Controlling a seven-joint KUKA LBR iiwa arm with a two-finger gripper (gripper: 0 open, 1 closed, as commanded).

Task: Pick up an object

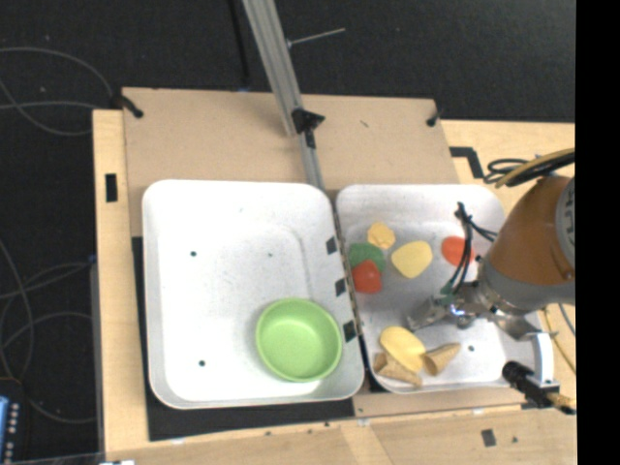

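Grey metal gripper is seen low over the right bin, its finger state not discernible.

Nothing is seen held. Relative to the gripper: a yellow piece lies just below, a yellow lump above-left, a red ball further left. A green bowl sits in the left bin.

Both white bins look like smooth, slightly glossy plastic. The green bowl appears matt plastic. The bench board reads as matt brown wood or fibreboard. The slanting far rail looks like dull metal.
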